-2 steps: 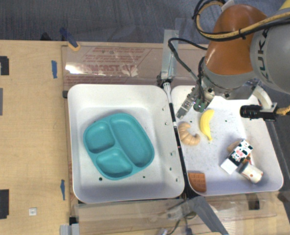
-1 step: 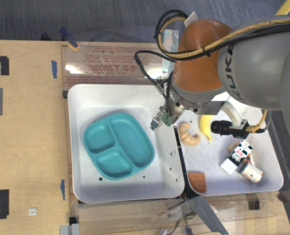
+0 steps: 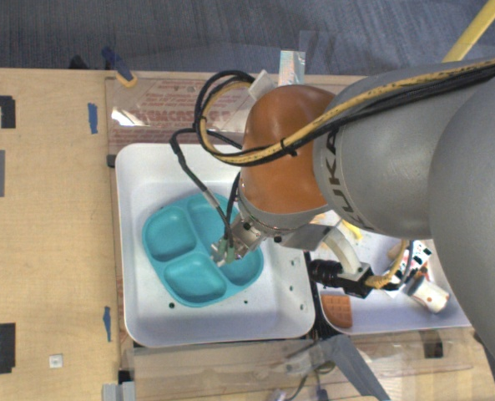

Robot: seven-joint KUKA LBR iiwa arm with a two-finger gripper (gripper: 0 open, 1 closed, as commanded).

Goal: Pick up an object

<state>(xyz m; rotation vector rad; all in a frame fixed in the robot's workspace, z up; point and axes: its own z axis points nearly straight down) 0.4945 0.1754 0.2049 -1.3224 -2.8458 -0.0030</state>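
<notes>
A teal divided plate with three compartments lies in the left white bin. My gripper is low over the plate's right side, at the ridge between its compartments, and seems to touch it. The grey arm with its orange band covers the plate's right edge and much of the right bin.
The right bin holds an orange-brown round piece at its front left and a white object with a red tip further right, next to some small colourful items. Tan bench surface lies left of the bins.
</notes>
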